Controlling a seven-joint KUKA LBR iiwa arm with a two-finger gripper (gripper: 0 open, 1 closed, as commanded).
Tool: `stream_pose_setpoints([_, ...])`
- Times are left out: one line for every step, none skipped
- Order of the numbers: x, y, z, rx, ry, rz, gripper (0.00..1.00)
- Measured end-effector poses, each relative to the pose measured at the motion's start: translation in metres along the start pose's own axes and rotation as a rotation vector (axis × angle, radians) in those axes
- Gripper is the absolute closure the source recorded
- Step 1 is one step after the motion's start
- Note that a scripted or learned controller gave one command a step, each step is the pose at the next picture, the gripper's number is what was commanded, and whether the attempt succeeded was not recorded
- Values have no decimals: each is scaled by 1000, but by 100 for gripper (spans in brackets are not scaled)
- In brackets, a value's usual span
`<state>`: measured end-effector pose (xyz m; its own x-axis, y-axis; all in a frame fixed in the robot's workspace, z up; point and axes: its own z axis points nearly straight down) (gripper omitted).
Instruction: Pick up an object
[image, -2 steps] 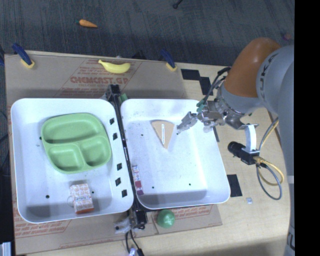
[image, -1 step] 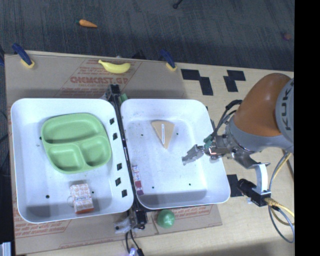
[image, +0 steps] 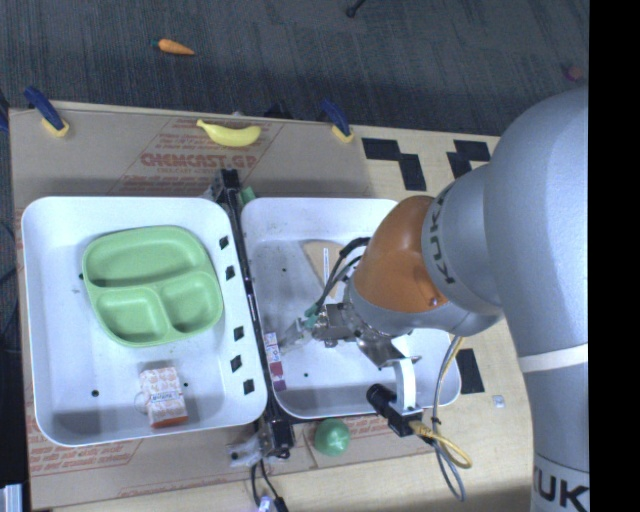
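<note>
Grey arm (image: 520, 220) over right bin (image: 300, 215); green tray (image: 150, 282), packet (image: 162, 393) in left bin (image: 50, 300).

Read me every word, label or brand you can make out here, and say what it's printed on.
"KU", cut off at the picture's edge: on the arm, lower right.
Red lettering on the cardboard above the left bin: too blurred to read for certain.
Print on the small packet in the left bin: too small.

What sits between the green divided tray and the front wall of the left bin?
In the camera view, a small packaged item lies there, on the left bin's floor, in front of the green divided tray.
</note>
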<state>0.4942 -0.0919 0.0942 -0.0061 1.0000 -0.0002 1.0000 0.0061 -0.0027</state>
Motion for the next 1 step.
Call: stream_pose_setpoints([0,1,-10,0,0,-6,100])
